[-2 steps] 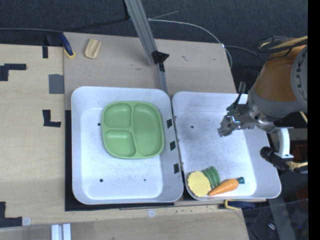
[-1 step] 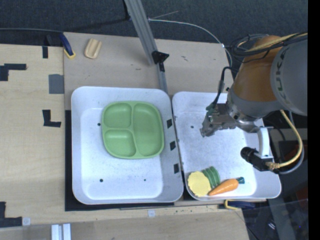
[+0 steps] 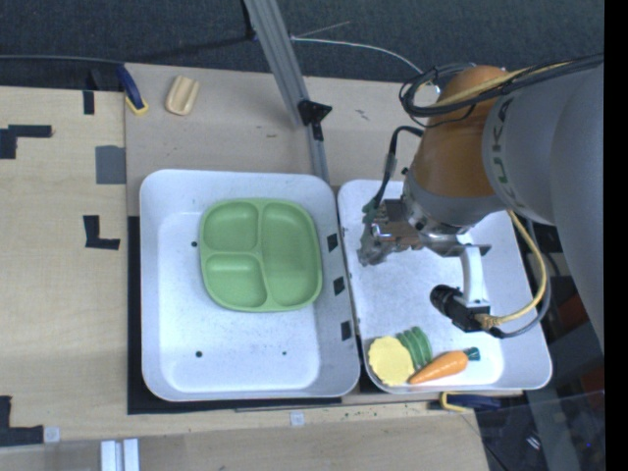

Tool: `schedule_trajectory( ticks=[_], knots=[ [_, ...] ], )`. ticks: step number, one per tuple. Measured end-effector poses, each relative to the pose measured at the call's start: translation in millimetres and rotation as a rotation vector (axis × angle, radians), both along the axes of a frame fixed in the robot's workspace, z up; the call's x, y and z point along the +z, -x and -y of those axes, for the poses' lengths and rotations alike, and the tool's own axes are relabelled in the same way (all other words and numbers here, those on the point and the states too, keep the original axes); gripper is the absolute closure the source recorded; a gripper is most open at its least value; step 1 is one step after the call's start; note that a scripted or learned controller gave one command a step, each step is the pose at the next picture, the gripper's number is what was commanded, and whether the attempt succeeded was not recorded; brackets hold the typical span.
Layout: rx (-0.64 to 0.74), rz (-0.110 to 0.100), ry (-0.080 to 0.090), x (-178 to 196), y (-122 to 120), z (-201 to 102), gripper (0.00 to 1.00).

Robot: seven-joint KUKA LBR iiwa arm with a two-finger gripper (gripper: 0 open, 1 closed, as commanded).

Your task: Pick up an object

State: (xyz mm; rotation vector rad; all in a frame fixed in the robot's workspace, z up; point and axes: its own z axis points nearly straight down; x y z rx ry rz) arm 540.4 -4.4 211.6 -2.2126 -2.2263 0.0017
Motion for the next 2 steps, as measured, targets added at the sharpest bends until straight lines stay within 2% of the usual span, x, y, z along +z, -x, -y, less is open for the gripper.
schedule_trajectory(
  ticks=[1,2],
  knots=[
    [0.003,0.001,-0.001,8.2,-1.6,-62.1,1.0],
    [0.001,0.001,0.0,8.3,-12.6,-105.5,1.0]
  ],
)
